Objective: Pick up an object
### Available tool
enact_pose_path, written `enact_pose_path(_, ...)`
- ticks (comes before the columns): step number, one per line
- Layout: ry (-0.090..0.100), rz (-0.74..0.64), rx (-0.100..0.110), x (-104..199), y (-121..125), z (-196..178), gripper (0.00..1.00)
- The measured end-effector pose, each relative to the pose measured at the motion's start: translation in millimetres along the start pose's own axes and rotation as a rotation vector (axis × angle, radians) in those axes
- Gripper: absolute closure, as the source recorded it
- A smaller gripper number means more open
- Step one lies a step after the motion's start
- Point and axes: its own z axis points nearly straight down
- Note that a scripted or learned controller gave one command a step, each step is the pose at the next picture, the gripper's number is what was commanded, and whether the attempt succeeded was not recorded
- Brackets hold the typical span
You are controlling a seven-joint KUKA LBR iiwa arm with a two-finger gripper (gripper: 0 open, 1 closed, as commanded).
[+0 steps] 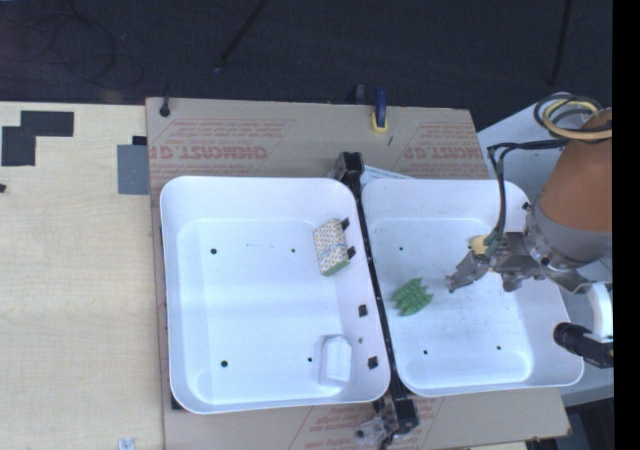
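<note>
The claw (468,276) hung over the right bin (450,378), whether open I couldn't tell, and the green object (410,297) lay just left and below it, apart

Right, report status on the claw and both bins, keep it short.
Claw low over the right white bin, nothing seen held. Small green leafy object just left of it, apart. Left white bin: speckled block, white cup-like piece.

I note a small green ridged object (410,297) lying flat near the left wall of the right bin. A patterned beige block (331,246) and a white cup-like piece (335,358) lie along the left bin's right edge.
</note>
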Motion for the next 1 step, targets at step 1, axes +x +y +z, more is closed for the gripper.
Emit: enact_pose_path(1,0.001,0.001,0.002,-0.9,-0.2,-9.7,1.00)
